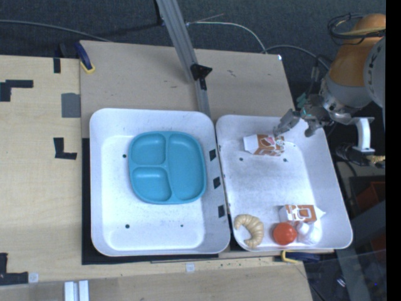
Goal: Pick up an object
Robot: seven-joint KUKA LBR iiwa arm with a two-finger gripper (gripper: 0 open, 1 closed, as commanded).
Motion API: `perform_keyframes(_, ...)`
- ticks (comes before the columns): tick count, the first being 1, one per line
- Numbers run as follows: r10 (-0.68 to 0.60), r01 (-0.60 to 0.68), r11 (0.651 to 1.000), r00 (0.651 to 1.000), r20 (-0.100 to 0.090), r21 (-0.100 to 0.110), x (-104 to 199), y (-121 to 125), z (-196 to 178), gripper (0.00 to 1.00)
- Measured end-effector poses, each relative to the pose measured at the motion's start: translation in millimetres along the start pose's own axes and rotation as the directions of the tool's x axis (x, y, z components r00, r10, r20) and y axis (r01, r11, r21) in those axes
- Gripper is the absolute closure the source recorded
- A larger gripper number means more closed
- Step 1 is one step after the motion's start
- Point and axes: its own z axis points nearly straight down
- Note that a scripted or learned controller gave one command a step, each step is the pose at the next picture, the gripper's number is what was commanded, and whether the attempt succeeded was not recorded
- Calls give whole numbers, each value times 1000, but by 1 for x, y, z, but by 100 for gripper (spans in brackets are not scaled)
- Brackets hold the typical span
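My gripper (294, 129) hangs over the far right corner of the right bin (269, 187), fingers spread and nothing between them. Its left fingertip is just above the right end of a small white and orange carton (265, 145) lying flat near the bin's far edge. Along the near edge of the same bin lie a tan croissant (250, 229), a red ball-shaped fruit (284, 233) and a second white and orange carton (301, 214) resting on a white lump.
The left bin (109, 187) holds a blue divided plate (168, 167). A grey metal post (182, 36) slants across the bench behind the bins. Cables run behind the right bin. A bare stretch of the right bin's floor lies between the far carton and the near objects.
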Motion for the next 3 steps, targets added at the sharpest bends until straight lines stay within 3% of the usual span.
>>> perform_keyframes(1, 1, -1, 1000, 1000, 0, 0, 0, 0, 0, 0)
perform_keyframes(2, 1, -1, 1000, 1000, -1, 5, 9, -6, 52, 0)
perform_keyframes(3, 0, 0, 1000, 1000, 5, -20, 9, 0, 74, 0)
